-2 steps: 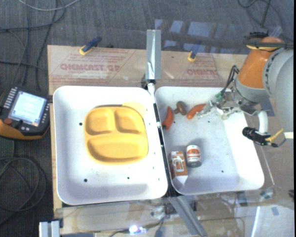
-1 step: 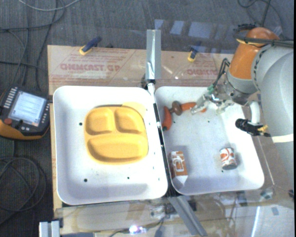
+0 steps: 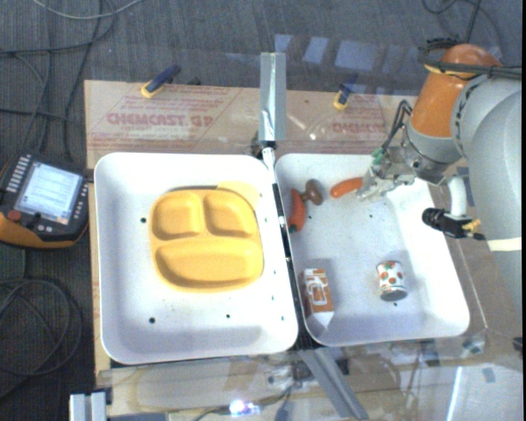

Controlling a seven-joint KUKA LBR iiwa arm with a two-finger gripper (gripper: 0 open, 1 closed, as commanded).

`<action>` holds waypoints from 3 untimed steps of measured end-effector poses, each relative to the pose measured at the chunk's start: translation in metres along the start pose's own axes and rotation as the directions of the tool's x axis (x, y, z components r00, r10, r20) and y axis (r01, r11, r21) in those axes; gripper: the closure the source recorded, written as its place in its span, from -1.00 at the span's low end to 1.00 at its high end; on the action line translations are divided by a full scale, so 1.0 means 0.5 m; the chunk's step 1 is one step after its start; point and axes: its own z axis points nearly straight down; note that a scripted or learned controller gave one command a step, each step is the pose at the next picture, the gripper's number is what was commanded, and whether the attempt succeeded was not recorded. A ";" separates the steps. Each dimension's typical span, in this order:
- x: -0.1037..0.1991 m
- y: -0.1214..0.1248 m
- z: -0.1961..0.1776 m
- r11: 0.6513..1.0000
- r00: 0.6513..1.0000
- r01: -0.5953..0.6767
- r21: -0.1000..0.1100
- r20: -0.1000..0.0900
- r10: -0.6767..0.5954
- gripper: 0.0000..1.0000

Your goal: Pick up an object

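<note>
1. Yellow divided tray [image 3: 209, 238] – biggest item, lies flat mid left bin [image 3: 123, 182]. Looks like stiff moulded plastic, 3 compartments, prob light but wide; a 2-finger grip could only take it by a rim edge. Poor pick candidate, imo.
2. Right bin [image 3: 438, 279] – holds the small stuff. Arm [image 3: 473, 121] reaches in from the right, orange band above the wrist.
3. Gripper [image 3: 371, 187] – low over the far end of the right bin, tips just beside the right end of the orange carrot-like piece. Fingers too small/blurred here: cannot tell if apart or together, and nothing is visibly between them.
4. Boxed packet [image 3: 317, 289] – brown/white, flat, near left wall of the right bin, toward the near edge. Looks like light, stiff card; take across the narrow width.
5. Small can [image 3: 390, 280] – white w/ red spots, near mid-right of the bin, seems tipped. Rigid, smooth, round, so may roll or slip; grip across the body.
6. Red stick-like item [image 3: 295, 209] – lies along the divider wall, hard to get fingers round it w/o hitting the wall.
7. Orange carrot-like piece [image 3: 347, 187] – likely target, being nearest the tips. Slim, tapered, prob light toy plastic; grab mid-length across the short axis, else it may pivot out.
8. Brown knob-like thing [image 3: 312, 193] – just left of the carrot piece; tiny, shape unclear.
</note>
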 end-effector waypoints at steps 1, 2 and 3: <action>0.000 0.000 0.000 1.000 1.000 0.000 0.000 0.001 0.000 -1.00; -0.038 -0.130 0.013 0.993 0.993 0.117 -0.033 -0.012 -0.117 -1.00; -0.035 -0.262 0.014 0.962 0.963 0.271 -0.037 0.000 -0.271 -1.00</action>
